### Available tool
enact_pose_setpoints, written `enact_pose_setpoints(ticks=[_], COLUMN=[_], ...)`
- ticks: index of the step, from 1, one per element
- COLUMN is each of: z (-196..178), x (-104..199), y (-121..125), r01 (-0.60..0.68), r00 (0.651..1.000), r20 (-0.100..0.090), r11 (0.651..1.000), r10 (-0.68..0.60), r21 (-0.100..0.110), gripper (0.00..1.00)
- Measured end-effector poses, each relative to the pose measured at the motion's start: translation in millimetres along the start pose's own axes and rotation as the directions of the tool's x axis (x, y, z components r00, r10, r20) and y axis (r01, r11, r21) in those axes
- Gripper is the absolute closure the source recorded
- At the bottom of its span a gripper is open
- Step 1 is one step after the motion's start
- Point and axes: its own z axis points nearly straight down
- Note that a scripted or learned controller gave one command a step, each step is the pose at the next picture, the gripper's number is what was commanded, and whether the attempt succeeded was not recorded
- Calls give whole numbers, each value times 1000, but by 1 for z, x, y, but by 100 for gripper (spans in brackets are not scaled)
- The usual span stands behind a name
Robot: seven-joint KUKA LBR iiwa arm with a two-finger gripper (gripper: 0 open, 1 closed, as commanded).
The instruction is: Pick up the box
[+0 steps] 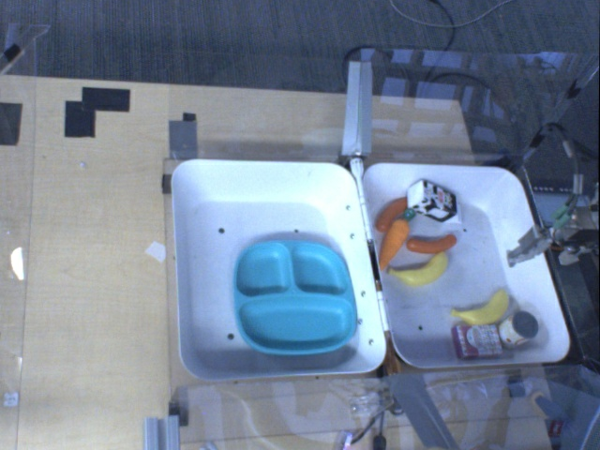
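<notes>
The box (432,200) is a small white carton with black patches. It lies tilted near the back of the right bin (506,190), just right of centre along the far wall. An orange carrot (395,240) and a red sausage (431,245) lie just in front of it, and another orange-red piece (389,212) touches its left side.
Two yellow bananas (420,270) (483,309) and a purple bottle with a grey cap (487,338) lie in the right bin's front half. The left bin (206,204) holds a blue divided plate (295,295). A grey metal piece (531,246) overhangs the right bin's right rim.
</notes>
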Motion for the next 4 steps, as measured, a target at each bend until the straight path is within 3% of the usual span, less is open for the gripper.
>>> enact_pose_setpoints(ticks=[1, 2, 3, 4], z=[138, 157, 159, 145], x=[0, 2, 26, 28], y=[-10, 48, 134, 137], r01=[74, -28, -123, -112], r00=[997, 1000, 992, 994], r20=[-1, -3, 0, 1], r11=[997, 1000, 992, 994], r10=[-74, 28, 123, 112], r21=[1, -5, -3, -11], gripper=[0, 0, 0, 100])
